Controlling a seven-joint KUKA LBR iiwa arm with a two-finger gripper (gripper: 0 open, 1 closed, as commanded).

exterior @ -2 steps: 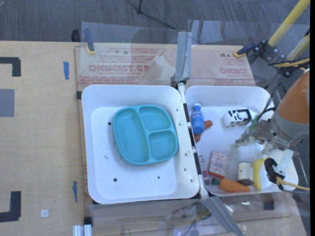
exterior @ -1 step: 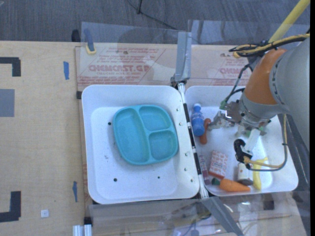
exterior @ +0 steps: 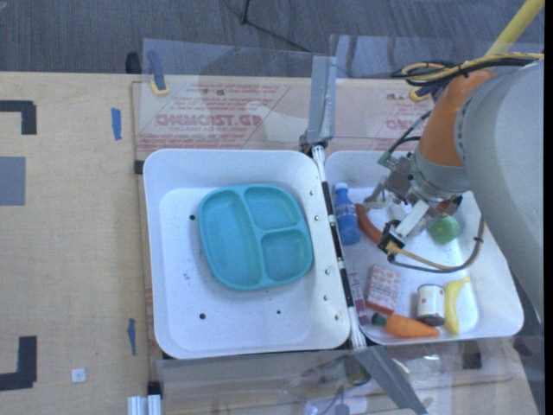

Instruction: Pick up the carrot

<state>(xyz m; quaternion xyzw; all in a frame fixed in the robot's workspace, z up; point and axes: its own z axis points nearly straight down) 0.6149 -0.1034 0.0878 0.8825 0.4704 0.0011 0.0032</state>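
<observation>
The bench (exterior: pixel 69 258) bears two white bins (exterior: pixel 173 318).

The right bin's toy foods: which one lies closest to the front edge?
The carrot, orange with a green tip, lying along the right bin's front wall. The banana and the small can sit just behind it; the blue bottle lies farther back.

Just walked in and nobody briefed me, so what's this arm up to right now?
The grey arm with the orange band reaches into the right white bin, where small items lie scattered. Its tool hovers over the bin's upper middle, near a blue bottle and a green ball. The orange carrot it is meant to pick up lies apart from it at the bin's near edge, beside a yellow banana. The left white bin holds a teal divided plate.
</observation>
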